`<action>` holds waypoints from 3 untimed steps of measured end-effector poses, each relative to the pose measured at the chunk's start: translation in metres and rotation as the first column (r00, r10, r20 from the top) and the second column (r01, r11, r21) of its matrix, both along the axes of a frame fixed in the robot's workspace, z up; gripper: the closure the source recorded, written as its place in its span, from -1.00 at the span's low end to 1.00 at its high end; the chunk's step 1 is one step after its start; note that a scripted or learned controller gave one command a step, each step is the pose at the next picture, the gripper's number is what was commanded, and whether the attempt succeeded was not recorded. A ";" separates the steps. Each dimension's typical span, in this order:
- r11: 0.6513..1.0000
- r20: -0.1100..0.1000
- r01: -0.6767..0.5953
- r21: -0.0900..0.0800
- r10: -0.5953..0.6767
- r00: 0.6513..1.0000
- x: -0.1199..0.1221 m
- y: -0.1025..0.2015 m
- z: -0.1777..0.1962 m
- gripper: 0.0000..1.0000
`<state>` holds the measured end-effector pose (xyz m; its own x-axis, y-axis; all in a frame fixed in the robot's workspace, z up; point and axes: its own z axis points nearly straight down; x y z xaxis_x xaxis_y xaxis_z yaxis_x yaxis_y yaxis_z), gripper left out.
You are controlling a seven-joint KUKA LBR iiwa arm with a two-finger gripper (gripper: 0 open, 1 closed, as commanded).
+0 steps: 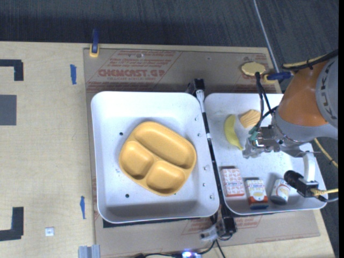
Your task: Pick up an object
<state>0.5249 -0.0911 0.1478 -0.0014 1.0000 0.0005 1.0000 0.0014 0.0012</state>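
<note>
In the right bin (217, 109) a yellow banana (232, 131) lies near the back left, with a tan ridged piece (249, 117) touching its right side. My gripper (251, 147) hangs over the bin's middle, just right of the banana's lower end and close above the floor. Nothing shows in its grasp. Along the bin's front edge stand a red-and-white box (231, 181), an orange box (256, 191) and a small can (280, 191).
The left bin (102, 144) holds a large yellow three-compartment dish (156, 157). A black divider rail (207, 138) runs between the bins. A yellow disc (252, 68) lies on the cardboard behind the right bin. Cables and a black part (298, 180) trail off the arm at right.
</note>
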 end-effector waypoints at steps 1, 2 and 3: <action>1.000 0.002 0.002 -0.003 -0.002 1.000 -0.030 -0.072 0.034 1.00; 1.000 0.002 0.000 -0.003 0.000 1.000 -0.030 -0.072 0.034 -1.00; 1.000 0.001 0.002 -0.001 -0.002 1.000 -0.045 -0.064 -0.062 -1.00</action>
<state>0.4801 -0.1550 0.0857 0.0001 1.0000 -0.0002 1.0000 -0.0001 0.0026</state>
